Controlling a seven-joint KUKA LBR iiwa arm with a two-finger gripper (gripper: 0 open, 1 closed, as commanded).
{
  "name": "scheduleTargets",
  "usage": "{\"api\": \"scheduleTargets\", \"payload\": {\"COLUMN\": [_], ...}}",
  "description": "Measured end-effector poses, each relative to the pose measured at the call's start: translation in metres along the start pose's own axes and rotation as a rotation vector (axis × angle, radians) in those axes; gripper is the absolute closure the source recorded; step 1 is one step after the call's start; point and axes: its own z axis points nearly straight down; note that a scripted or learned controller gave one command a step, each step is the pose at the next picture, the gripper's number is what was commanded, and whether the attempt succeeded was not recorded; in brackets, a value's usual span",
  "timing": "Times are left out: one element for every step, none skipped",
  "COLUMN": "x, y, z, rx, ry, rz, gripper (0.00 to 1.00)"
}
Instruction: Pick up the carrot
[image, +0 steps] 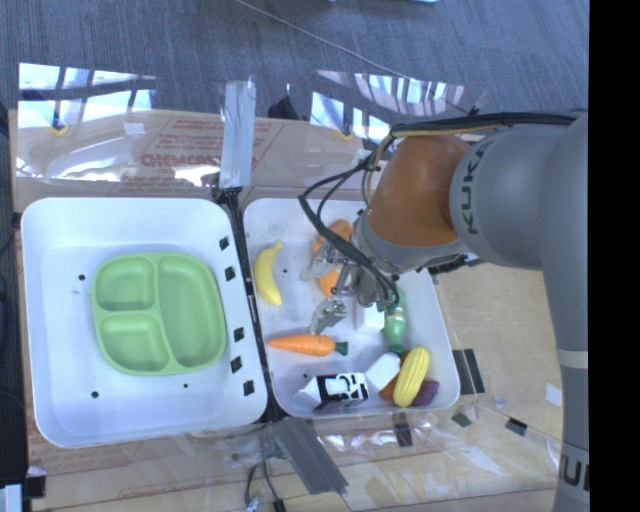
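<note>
Two white bins (40, 300) sit side by side at mid-frame. In the left one lies a pale green plate (160, 312). The right bin holds a yellow banana (267, 274), an orange carrot (300, 345) with a dark green tip, a yellow corn cob (411, 376) and a black-and-white box (342, 388). The arm (520, 190) at right is grey with an orange band.

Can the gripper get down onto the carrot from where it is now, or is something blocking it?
Probably yes. The carrot lies flat in the right bin with open floor around it, apart from the banana, and the gripper hangs just above it.
</note>
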Motion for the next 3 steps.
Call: {"api": "scheduleTargets", "payload": {"x": [0.002, 0.001, 0.003], "y": [-0.033, -0.031, 0.005], "z": [0.031, 0.019, -0.039], "rx": [0.001, 0.001, 0.001], "ry": [0.01, 0.007, 0.003], "rz": [0.314, 0.303, 0.528], "gripper": [0.0, 1.0, 1.0]}}
